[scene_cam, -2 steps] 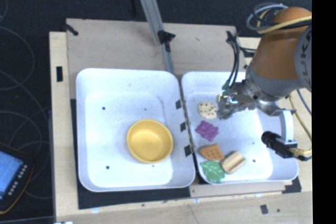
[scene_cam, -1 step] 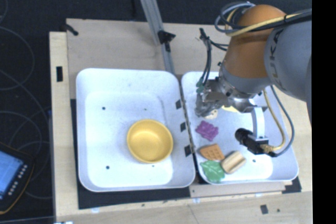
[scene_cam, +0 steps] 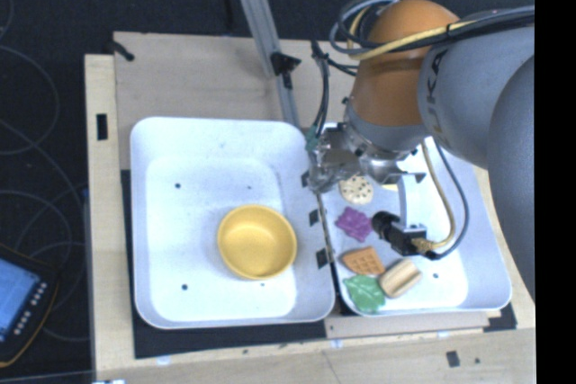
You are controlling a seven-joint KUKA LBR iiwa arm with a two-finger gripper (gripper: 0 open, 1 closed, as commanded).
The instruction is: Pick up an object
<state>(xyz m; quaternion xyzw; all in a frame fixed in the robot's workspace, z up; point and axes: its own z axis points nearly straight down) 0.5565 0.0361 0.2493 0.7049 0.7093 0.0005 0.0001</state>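
A: Camera view. Gripper [scene_cam: 335, 165] low at the right bin's [scene_cam: 481, 288] left wall; jaws hidden under the wrist, cannot tell their state. Candidates just beside: speckled round piece [scene_cam: 356, 189], purple piece [scene_cam: 355, 224], orange cracker [scene_cam: 363, 263], green piece [scene_cam: 364, 291], tan roll [scene_cam: 400, 277].

B: Advice?

A: Centre over one piece, clear of the wall. Yellow bowl [scene_cam: 256, 241] sits in the left bin [scene_cam: 171, 157].

B: Writing?

A: None legible.

Table [scene_cam: 103, 193]: pale wood, carrying the two white bins side by side.
Metal rail [scene_cam: 256, 13]: slants down from the top edge toward the bins.
Handheld screen [scene_cam: 18, 301]: lower left, off the table.
Cables [scene_cam: 36, 130]: thin loops on the dark floor at left.
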